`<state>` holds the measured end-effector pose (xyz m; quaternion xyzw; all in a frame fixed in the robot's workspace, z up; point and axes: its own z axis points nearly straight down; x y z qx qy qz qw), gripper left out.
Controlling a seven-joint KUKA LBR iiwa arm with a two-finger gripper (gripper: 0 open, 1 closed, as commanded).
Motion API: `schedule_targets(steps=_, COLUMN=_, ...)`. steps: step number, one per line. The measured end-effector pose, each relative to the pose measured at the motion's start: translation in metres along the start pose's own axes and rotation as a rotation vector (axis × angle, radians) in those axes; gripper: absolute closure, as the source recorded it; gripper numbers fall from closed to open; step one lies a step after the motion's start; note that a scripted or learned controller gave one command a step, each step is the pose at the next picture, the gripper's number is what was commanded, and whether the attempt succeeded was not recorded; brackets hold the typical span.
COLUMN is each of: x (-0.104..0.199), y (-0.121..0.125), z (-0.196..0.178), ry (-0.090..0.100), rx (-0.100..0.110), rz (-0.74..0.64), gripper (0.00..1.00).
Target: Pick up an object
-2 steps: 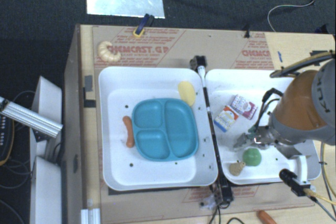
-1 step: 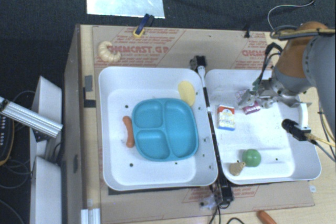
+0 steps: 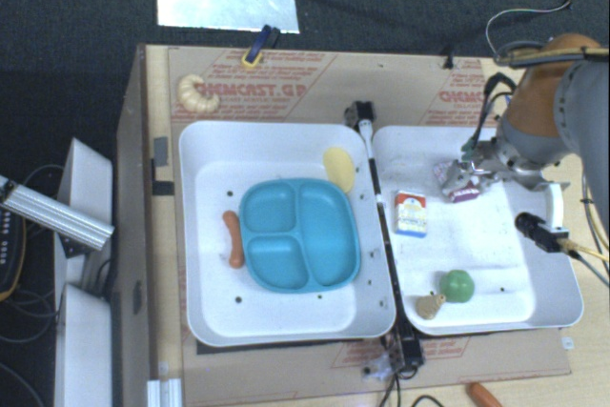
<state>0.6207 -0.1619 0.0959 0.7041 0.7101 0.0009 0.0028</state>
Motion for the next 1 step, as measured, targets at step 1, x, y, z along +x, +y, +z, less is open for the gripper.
schedule_targets(steps=1, x=0.0868, y=0.0067, z=-0.0900, ry=0.003, rx=0.000, rz=0.003, gripper=1.00)
